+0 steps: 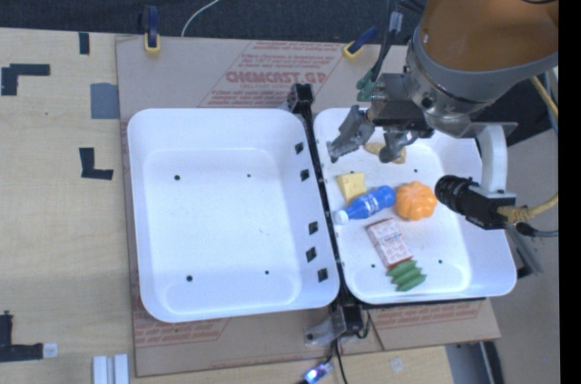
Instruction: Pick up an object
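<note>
End effector (368, 146) hangs over the far part of the right bin (477, 278), its two fingers spread apart with nothing between them. One finger (347, 140) points down toward the divider side, the other sits toward the arm.

Findings, largest to smallest:

1. Bench (54, 192): carries a cardboard sheet with both bins set on it side by side, touching along a black-clipped seam.
2. Arm (495, 1): grey with an orange band, reaching in from the right and overhanging the far right corner of the right bin.
3. Left bin (150, 137): bare white floor, not concerned.
4. Right bin: holds all candidate objects, clustered in its middle and near part.
5. Orange ball (416, 201): round, touching the cap-opposite end of the bottle.
6. Blue bottle (368, 203): lying flat, long axis running from the divider side up toward the ball.
7. Red-and-white packet (388, 243): flat, nearer the camera.
8. Green item (408, 276): nearest the front rim.
9. Yellow block (351, 184): small, just beside the bottle.

Governing relation: the yellow block lies directly nearward of the spread fingers and is the closest object; the bottle is just beyond it. Judgement: a short descent toward the camera side would reach either. Obstruction risk is the close packing of block, bottle and ball, and the divider wall just beside the block.
</note>
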`<state>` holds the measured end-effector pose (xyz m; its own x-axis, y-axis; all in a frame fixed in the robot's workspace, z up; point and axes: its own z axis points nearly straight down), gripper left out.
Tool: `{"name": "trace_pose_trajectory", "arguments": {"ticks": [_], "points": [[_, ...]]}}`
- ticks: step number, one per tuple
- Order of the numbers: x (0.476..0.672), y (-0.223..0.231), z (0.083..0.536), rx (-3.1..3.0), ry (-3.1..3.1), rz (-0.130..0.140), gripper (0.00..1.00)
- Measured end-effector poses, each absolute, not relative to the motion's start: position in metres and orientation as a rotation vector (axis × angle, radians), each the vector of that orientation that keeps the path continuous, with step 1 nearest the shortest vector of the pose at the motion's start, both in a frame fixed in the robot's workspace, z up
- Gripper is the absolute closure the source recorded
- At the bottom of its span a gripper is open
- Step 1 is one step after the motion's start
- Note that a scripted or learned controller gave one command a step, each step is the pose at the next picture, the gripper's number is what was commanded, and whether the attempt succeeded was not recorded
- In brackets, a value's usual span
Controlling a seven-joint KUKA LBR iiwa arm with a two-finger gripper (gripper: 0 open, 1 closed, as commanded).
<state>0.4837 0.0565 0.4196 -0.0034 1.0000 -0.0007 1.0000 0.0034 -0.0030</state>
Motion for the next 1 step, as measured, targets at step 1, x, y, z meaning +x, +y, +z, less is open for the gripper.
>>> {"name": "trace_pose_trajectory", "arguments": {"ticks": [1], "points": [[0.4837, 0.0622, 0.4107, -2.218, -2.223, 0.004, 1.00]]}}
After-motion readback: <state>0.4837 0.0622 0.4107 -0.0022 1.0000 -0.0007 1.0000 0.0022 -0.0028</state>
